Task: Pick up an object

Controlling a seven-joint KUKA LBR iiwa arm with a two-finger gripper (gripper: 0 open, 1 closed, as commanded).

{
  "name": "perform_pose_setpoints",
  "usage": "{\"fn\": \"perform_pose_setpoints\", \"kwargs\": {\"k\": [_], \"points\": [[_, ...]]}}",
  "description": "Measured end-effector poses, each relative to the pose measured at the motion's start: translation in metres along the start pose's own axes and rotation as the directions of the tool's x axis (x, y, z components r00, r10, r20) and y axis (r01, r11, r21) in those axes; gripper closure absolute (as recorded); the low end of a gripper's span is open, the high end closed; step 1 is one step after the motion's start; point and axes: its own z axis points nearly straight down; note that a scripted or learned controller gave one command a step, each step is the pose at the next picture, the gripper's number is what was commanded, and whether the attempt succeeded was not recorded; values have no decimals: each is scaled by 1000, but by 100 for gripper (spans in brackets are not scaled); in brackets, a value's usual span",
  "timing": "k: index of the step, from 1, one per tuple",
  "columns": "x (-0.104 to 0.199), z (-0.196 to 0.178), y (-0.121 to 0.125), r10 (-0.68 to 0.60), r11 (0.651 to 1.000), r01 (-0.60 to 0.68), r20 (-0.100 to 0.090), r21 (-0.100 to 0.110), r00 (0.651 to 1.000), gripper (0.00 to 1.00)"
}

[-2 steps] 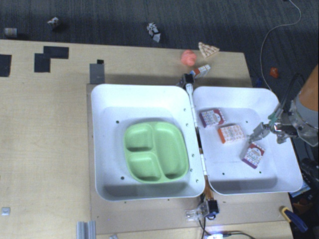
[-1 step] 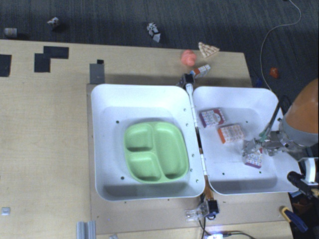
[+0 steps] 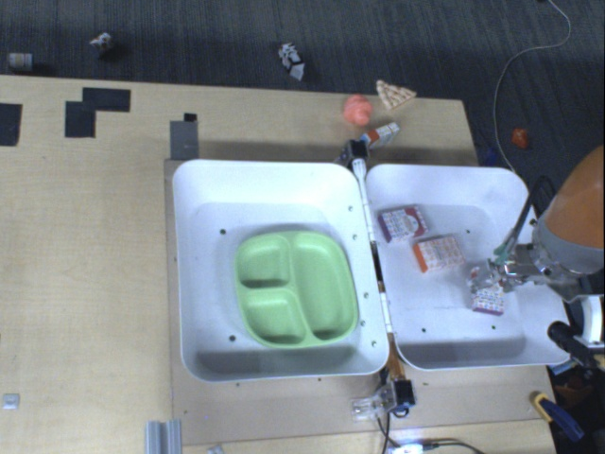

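Right bin [image 3: 501, 192] holds three small packets: a dark red-and-white one [image 3: 402, 222] toward the back left, an orange one [image 3: 438, 252] just beside it, and a pale speckled packet [image 3: 489, 300] nearer the right wall. The tool [image 3: 498, 274] sits low over the speckled packet, at or touching its upper edge; at this resolution it cannot be told whether the tool is spread or pressed together, nor whether the packet is between its tips. Left bin [image 3: 189, 253] carries a green divided tray [image 3: 295, 288], well apart from the work. Judgement: the speckled packet looks light, thin and probably flexible, with a slick wrapper, so a pinch on the flat face may slide off. Better hold is likely across its short width, gripping both long edges near the middle, to avoid buckling or tilting out.
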Motion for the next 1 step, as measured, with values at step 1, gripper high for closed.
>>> {"fn": "perform_pose_setpoints", "kwargs": {"k": [1], "points": [[66,-83,17,-2,1000,2,-1,2,1000,100]]}}
